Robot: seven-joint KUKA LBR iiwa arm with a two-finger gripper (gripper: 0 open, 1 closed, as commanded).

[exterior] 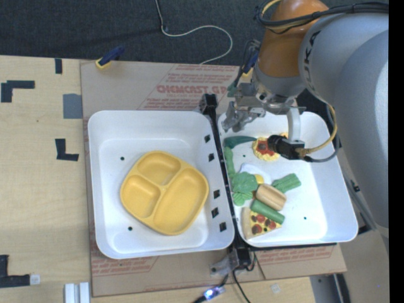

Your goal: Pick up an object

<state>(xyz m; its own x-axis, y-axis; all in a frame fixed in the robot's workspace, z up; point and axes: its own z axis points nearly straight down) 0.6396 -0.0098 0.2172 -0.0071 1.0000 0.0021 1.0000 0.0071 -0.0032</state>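
The gripper [243, 115] hangs over the far left corner of the right bin [328, 229], close to the divider where the two bins meet. Whether it is wide or narrow I cannot tell, since the wrist and its fittings hide the tips; nothing shows between them.

The things to pick lie bunched along the right bin's left side, probably because they slid or were dropped there. Taking the bread roll [271, 196] as the mark: a leafy green piece [243, 187] sits just left of it, a green pod [287, 182] just to its right, another green pod [268, 211] touches its near side, and a pizza slice [259, 224] lies nearer still. Farther from the roll, toward the arm, lies a small pizza piece [264, 148], and a dark green curved piece [232, 145] lies right below the gripper.

The crowding leaves little room for fingers around the roll. The right half of that bin is bare floor, which gives room to move. The curved piece hugs the wall, so a grasp there risks striking the rim.

The yellow tray [165, 192] sits alone in the left bin [107, 169], well left of the roll.
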